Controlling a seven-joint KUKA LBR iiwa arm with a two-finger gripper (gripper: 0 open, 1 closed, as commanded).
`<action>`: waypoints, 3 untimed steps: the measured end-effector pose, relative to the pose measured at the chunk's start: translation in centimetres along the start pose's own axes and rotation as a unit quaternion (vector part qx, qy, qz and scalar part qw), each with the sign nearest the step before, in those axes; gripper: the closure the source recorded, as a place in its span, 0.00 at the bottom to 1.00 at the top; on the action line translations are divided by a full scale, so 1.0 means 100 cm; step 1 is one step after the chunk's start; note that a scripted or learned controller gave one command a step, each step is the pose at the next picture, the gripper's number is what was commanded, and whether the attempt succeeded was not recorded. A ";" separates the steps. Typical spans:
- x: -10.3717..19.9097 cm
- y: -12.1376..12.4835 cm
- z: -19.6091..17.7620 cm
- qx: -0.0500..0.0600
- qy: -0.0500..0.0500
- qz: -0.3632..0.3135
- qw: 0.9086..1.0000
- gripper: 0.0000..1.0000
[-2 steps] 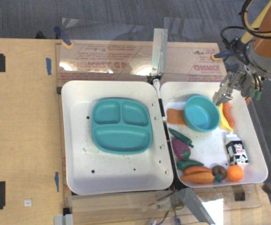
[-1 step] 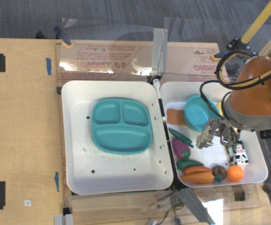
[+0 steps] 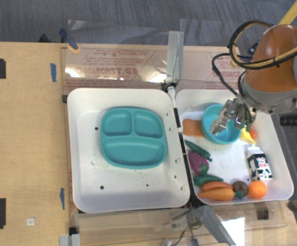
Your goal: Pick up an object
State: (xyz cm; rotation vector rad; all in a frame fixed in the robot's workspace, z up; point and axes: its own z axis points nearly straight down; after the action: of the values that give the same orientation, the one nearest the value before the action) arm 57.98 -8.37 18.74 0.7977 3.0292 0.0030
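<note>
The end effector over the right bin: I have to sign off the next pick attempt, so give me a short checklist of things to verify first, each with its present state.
1. End effector is over the right bin: ok.
2. A target lies beneath it: ok, it hangs above the blue bowl.
3. Something is already held: cannot tell, its tip blurs against the bowl.
4. Neighbours near the bowl could get bumped: not ok, an orange block touches its left side and a yellow piece sits at its right.
5. Other targets in easy view: ok, the orange fruit and carrot lie near the front wall.
6. Teal divided plate in the left bin is out of the way: ok.
</note>
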 end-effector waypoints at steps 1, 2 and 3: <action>0.000 -0.001 0.001 0.001 0.001 0.001 1.000 0.00; -0.051 0.010 0.085 0.003 0.005 0.031 1.000 0.00; -0.034 -0.057 0.097 0.001 -0.003 0.033 0.999 0.00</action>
State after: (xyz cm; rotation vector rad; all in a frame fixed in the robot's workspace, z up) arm 58.21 -14.97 9.09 0.8969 2.9962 -0.0013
